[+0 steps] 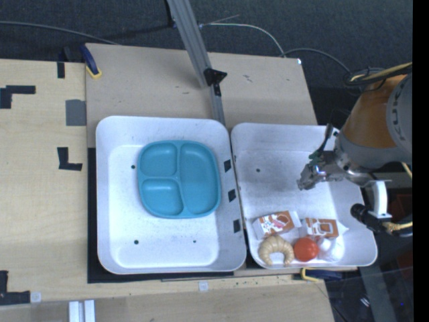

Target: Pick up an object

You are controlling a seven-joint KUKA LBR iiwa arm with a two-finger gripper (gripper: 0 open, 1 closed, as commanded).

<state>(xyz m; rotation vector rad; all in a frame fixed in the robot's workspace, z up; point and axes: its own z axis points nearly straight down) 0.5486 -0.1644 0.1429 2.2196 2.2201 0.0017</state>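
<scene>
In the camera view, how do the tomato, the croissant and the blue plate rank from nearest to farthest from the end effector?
Measured from the end effector, over the right bin:
1. The tomato, in the right bin's near corner, below the end effector.
2. The croissant, just left of the tomato, slightly farther.
3. The blue plate, in the left bin, clearly farthest.

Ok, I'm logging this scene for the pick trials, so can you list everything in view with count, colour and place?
bins: two, white, side by side on the bench
divided plate: one, light blue, in the left bin
croissant: one, tan, near edge of the right bin
tomato: one, red, right of the croissant
packets: two, white with red-brown print, behind the croissant and tomato
metal pole: one, grey, slanting over the bench behind the bins
arm: one, grey with orange band, from the right
gripper: one, dark, over the right bin
</scene>
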